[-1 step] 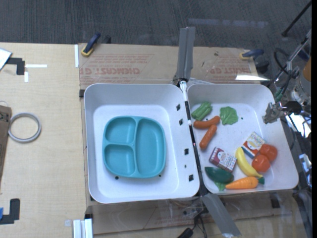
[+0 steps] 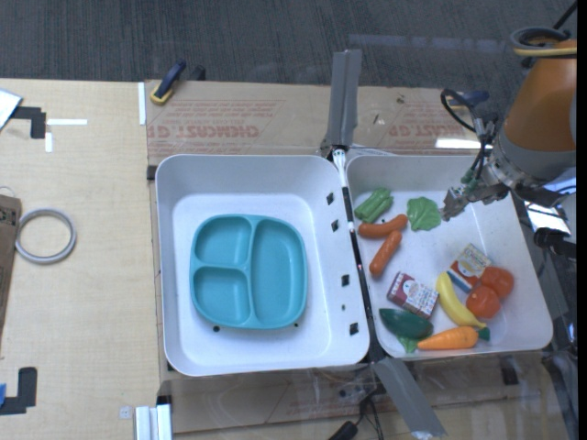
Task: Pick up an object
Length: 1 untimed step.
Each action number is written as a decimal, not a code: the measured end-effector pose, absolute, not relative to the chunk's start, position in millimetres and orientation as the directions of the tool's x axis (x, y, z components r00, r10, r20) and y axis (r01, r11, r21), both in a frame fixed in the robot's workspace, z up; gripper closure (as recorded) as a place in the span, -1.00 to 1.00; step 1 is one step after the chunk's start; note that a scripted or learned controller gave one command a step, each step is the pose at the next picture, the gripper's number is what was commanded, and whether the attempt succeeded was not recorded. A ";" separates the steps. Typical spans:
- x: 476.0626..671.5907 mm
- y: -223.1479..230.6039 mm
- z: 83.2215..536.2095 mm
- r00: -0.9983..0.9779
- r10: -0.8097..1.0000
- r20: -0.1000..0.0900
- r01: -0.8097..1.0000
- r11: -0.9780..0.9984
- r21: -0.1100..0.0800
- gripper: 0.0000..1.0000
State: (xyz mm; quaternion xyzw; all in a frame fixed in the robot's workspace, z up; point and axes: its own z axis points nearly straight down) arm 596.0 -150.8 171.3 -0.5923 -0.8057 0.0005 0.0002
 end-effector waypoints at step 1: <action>637.4 -103.0 232.7 -0.420 0.907 -0.002 0.907 0.420 0.001 -1.00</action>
